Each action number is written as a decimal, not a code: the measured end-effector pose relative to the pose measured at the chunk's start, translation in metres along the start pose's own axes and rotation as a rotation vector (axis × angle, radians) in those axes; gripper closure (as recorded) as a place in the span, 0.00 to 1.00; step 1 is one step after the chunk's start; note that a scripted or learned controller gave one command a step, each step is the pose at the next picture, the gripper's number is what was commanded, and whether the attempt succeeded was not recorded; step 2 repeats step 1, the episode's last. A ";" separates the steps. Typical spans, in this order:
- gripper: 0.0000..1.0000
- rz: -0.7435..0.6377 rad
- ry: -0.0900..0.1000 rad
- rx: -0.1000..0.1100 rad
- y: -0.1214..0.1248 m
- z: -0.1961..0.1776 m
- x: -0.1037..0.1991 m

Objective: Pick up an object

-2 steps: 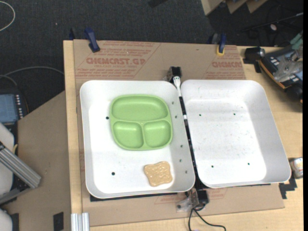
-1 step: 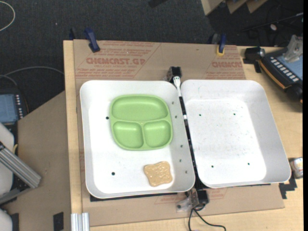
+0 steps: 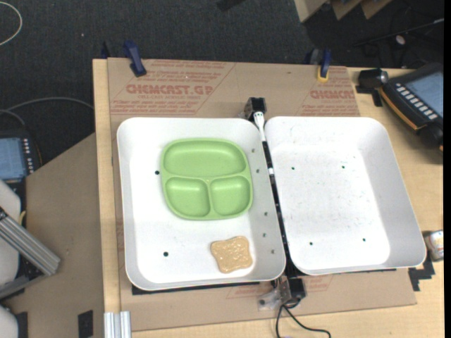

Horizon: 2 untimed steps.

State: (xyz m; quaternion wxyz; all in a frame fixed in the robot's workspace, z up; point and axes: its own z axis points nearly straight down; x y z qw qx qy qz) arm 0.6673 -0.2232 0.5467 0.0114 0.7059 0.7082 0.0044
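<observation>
Gripper: I cannot tell its state from this feed, so I log nothing as held. Nothing is lifted; the pick is not yet done, as I judge it.

Nearest me: a bundle of cable (image 3: pixel 287 307) at the bench's front edge, under the seam between the bins. Probably wiring for the bin fittings; it's off the work surface and out of any reach path.

Left bin (image 3: pixel 132 210): holds both candidates. Tan toast-shaped piece (image 3: pixel 232 254) lies flat on the bin floor near the front right corner, close to the wall beside the seam. It looks low and thin, so I judge the approach must go nearly to the floor, with that wall crowding one side.

Behind it, apart from it: green divided plate (image 3: pixel 206 177), flat, three compartments, sitting mid-bin. The raised rim and dividers give edges to pinch, but it is broad.

Right bin (image 3: pixel 338 189): just beside the left one, walls nearly meeting. Likely the drop side.

Far: the bins rest on a lettered board (image 3: pixel 176 86) fixed by a blue clamp (image 3: pixel 134 58) and a yellow clamp (image 3: pixel 324 67), presumably so it can't slide under contact. A handheld control unit (image 3: pixel 416 98) lies far right, off the board.
</observation>
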 end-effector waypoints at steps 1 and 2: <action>1.00 0.001 0.015 0.037 -0.005 0.154 0.033; 1.00 0.001 0.015 0.037 -0.005 0.154 0.033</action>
